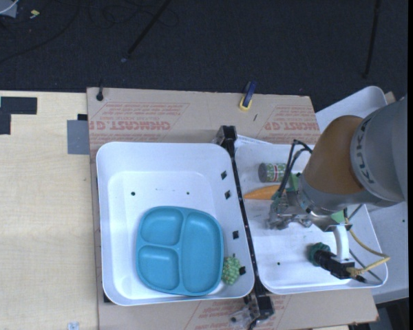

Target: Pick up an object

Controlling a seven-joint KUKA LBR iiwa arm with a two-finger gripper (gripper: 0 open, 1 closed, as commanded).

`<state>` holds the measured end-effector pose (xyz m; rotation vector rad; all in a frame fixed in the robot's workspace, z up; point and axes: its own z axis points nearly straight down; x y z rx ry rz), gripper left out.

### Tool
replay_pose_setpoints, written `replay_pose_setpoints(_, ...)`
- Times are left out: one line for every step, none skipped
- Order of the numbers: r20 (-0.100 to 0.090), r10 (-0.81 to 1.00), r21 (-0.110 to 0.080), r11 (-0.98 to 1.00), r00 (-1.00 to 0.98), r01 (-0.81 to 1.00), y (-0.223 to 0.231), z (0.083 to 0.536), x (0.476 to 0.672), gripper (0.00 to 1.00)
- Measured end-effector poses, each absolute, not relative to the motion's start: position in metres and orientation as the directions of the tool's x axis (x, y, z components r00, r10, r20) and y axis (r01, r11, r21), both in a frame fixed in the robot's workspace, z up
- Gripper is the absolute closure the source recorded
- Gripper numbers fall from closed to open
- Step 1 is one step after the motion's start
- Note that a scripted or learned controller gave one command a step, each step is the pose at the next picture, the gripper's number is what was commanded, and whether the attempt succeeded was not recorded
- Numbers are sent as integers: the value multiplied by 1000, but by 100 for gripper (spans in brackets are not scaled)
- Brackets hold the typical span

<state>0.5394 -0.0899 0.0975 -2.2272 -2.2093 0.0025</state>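
Note:
In the right bin point(289, 280) lie an orange carrot-shaped piece point(260, 193) and, just behind it, a small grey-green can point(271, 172) on its side. My gripper point(281, 220) hangs low over this bin, right beside the carrot's near end, under the orange-banded wrist point(334, 163). Whether it touches the carrot is hidden by the wrist parts. A green bumpy object point(230, 270) sits in the left bin's front right corner, next to a blue divided plate point(179, 249).
The left bin point(124, 163) and the right bin meet at a black-clipped divider point(237, 205). A black and green fitting with yellow cables point(327, 258) hangs off the arm over the right bin's front. Cardboard point(165, 119) lies behind the bins.

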Motion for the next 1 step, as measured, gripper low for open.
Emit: replay_pose_setpoints(0,1000,2,0,0,1000,-87,158,534,100)
